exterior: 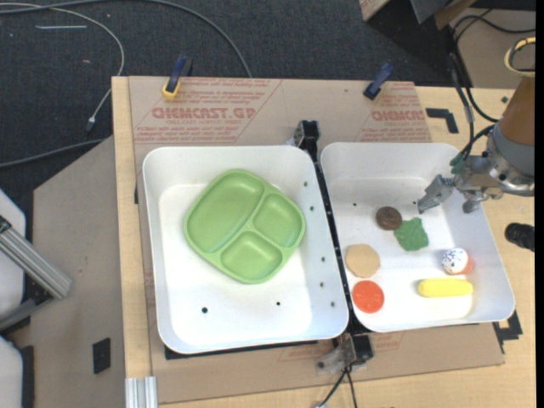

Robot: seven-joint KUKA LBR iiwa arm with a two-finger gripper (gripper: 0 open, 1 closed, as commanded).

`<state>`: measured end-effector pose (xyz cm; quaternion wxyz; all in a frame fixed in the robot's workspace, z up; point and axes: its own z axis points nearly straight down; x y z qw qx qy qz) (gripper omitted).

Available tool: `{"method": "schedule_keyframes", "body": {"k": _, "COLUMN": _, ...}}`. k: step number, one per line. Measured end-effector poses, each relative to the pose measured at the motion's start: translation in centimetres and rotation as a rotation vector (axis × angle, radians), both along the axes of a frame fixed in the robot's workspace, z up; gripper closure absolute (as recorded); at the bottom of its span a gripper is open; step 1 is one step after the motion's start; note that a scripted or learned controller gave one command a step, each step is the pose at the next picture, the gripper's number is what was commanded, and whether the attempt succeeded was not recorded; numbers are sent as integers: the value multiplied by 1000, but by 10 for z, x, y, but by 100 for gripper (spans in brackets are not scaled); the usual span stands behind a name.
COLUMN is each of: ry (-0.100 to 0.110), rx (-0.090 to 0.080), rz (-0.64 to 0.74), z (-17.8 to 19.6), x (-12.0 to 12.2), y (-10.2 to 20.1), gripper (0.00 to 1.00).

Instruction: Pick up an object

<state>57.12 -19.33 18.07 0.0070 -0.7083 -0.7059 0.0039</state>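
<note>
Near the front edge of the right bin (pixel 501 300), a yellow block (pixel 444 288) and an orange disc (pixel 368 296) are seen; both are judged light and stiff, the block best pinched across its short sides. Further back, a soft-looking green piece (pixel 412 234) lies mid-bin. Above the far right edge, the gripper (pixel 453 192) is held wide and empty.
</note>
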Motion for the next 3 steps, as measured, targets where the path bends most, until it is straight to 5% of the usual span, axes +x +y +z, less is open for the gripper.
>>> {"method": "schedule_keyframes", "body": {"k": 1, "ry": -14, "rx": -3, "rz": 4, "z": 8, "x": 3, "y": 0, "gripper": 0}}
{"method": "schedule_keyframes", "body": {"k": 3, "ry": -19, "rx": -8, "rz": 2, "z": -93, "x": 15, "y": -3, "gripper": 0}}
